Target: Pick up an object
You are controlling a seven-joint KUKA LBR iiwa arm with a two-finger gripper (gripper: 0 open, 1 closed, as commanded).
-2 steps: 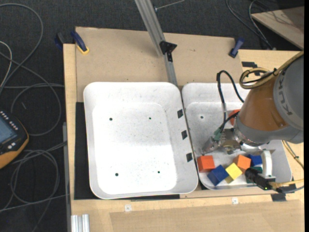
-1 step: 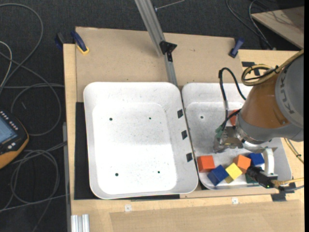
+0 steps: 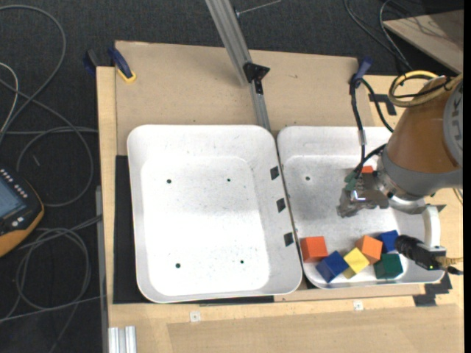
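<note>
Camera view looks down on the bench (image 3: 221, 72) with two white bins: the left bin (image 3: 147, 145) and the right bin (image 3: 316, 142), where the gripper (image 3: 352, 201) hangs low over the middle of the floor, its jaw state impossible to tell. Along that bin's near edge lie the blocks, well apart from the gripper: an orange block (image 3: 314, 248), a blue one (image 3: 332, 265), a yellow one (image 3: 356, 259), a second orange (image 3: 372, 247), a second blue (image 3: 388, 238) and a green one (image 3: 388, 266).
</note>
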